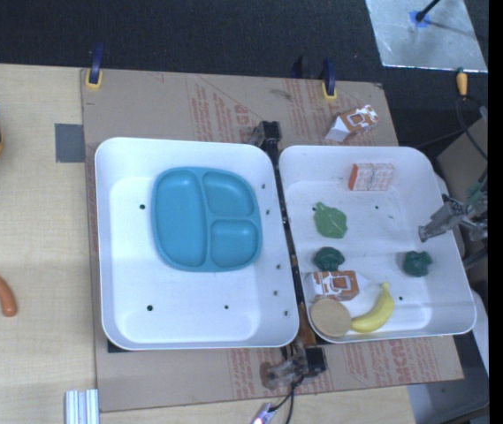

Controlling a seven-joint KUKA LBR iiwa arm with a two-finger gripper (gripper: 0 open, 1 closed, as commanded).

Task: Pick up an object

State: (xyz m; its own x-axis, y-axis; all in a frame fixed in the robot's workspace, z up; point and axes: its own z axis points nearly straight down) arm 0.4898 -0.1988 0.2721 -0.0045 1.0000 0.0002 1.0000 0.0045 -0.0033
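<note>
Nearest the camera, along the front wall of the right-hand bin (pixel 450 325), lie a round tan disc (pixel 329 317) and, touching it, a banana (pixel 375 311), its long axis running from the disc up and to the right. Just behind the disc sits a small brown-and-white carton (pixel 334 284).

Further back come two dark green pieces: one (pixel 327 258) near the bin's left wall, the other (pixel 416 263) toward its right wall. The gripper (pixel 434 230) stands at the right rim, just above and to the right of that second piece and apart from it. Nothing shows between its fingers; whether they are parted or closed cannot be told at this resolution (the tip appears as a grey blur). This dark green piece is the nearest candidate for the pick, lying down and slightly left of the gripper in the view.

Beyond these lie a lighter green leafy item (pixel 330 220) and, toward the back wall, an orange-and-white packet (pixel 371 177).

The left-hand bin (pixel 123 321) holds one item, a blue divided tray (pixel 206 218), well apart from the gripper.

Pick not yet made, in my judgement.
</note>
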